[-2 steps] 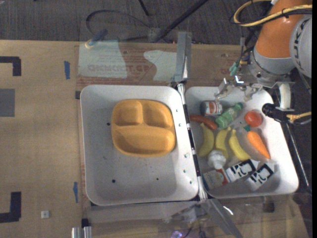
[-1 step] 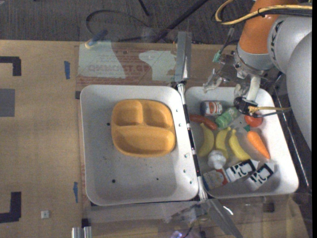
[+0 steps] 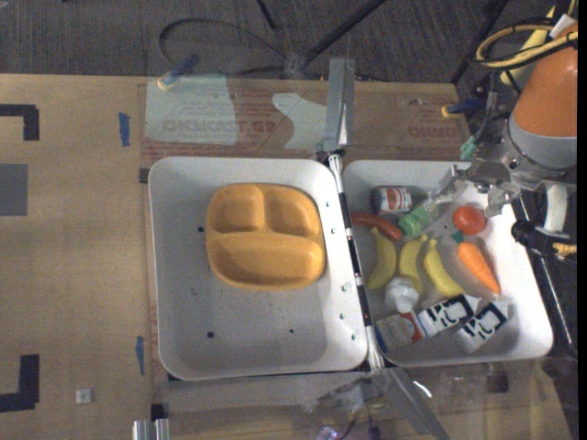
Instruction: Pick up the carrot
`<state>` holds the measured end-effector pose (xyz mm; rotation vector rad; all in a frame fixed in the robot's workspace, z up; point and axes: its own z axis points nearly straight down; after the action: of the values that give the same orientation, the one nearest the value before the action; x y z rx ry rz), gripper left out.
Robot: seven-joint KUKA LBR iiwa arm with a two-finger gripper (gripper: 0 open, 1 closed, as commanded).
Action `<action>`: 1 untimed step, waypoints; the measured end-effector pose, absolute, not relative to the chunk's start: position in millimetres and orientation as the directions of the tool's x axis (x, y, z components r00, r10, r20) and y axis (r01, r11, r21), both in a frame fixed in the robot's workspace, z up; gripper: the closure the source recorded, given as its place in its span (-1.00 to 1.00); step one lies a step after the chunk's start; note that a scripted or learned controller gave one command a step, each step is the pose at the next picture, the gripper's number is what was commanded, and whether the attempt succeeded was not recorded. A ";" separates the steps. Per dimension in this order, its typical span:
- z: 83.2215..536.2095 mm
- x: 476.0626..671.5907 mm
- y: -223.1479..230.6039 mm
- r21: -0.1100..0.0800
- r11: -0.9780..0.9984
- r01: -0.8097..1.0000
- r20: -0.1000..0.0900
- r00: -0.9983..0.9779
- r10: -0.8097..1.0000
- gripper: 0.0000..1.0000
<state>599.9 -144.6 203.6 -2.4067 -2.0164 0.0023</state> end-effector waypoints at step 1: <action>113.7 568.0 -187.5 -0.001 -0.138 0.990 0.000 0.138 0.990 -1.00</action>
<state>568.0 -187.5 113.7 -2.3688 -2.0614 0.0009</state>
